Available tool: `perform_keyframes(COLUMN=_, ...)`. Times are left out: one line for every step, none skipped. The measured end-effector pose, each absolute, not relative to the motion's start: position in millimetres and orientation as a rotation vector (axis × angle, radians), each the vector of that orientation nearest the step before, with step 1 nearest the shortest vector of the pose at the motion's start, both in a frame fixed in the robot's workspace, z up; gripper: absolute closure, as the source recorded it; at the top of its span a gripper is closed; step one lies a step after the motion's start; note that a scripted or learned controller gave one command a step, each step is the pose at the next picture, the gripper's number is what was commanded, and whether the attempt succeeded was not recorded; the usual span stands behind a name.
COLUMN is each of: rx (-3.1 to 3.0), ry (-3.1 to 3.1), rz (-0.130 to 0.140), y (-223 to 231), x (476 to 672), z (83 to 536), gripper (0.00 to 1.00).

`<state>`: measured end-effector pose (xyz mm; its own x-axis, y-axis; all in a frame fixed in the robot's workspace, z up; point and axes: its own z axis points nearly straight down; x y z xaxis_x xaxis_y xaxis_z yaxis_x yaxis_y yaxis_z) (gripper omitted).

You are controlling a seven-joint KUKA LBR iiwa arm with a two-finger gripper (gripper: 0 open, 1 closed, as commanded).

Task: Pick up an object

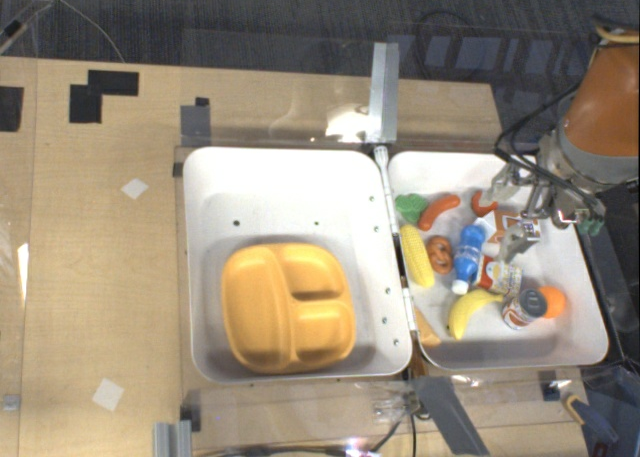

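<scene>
- The claw hung over the right white bin; its spread could not be told.
- Crowded toys, including a small blue plastic bottle, risked a glancing, failed grasp.

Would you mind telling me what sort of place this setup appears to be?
Probably a robotics lab's grasping test bench: two shallow white bins, the left bin and right bin, fixed to a wooden bench, toy food like a banana, and a robot arm reaching in.

grey arm with a broad orange band, black cables along it, and a metallic pincer.
</scene>
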<state>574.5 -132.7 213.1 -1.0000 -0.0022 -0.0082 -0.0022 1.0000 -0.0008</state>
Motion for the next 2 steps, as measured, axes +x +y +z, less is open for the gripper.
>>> perform_keyframes(rx=-0.020, ry=3.124, rz=-0.002, y=-98.4, x=558.6, z=285.0, gripper=0.00)
perform_keyframes(rx=-0.018, ry=3.130, rz=-0.001, y=-99.1, x=557.5, z=282.0, gripper=0.00)
